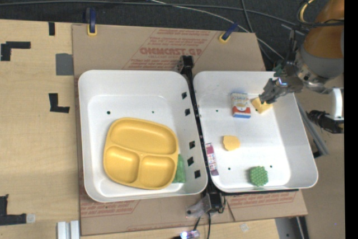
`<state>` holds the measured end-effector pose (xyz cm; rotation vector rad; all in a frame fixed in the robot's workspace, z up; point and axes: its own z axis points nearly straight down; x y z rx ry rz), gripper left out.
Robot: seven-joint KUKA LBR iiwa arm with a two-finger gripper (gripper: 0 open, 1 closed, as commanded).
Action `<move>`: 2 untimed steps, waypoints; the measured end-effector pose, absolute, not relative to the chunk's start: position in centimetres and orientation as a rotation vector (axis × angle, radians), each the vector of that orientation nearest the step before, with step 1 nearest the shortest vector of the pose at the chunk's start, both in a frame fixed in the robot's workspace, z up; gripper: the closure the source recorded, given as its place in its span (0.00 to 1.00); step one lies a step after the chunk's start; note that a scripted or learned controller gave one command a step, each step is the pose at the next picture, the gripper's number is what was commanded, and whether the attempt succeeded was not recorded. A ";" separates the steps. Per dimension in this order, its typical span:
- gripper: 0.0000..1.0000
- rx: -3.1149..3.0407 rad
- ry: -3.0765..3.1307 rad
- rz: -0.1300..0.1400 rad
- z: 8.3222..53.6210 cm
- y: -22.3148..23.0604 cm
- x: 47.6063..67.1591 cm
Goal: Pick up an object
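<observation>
- Gripper sits low in the right bin, near its back right edge; fingers narrow around a small yellow block.
- Risk: hold looks shallow, block may slip on lifting.
- Carton just beside; could get nudged.

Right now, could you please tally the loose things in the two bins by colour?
Yellow: 3, the divided tray, a small piece and a block at the gripper
Green: 2, a round knobbly thing and a piece beside the tray
Red, white and blue: 1, a small carton
Total: 6
</observation>
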<state>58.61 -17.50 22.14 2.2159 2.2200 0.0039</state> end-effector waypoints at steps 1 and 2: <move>1.00 2.220 2.223 0.000 22.4 -17.5 58.6; 1.00 2.218 2.228 0.000 23.3 -12.6 57.1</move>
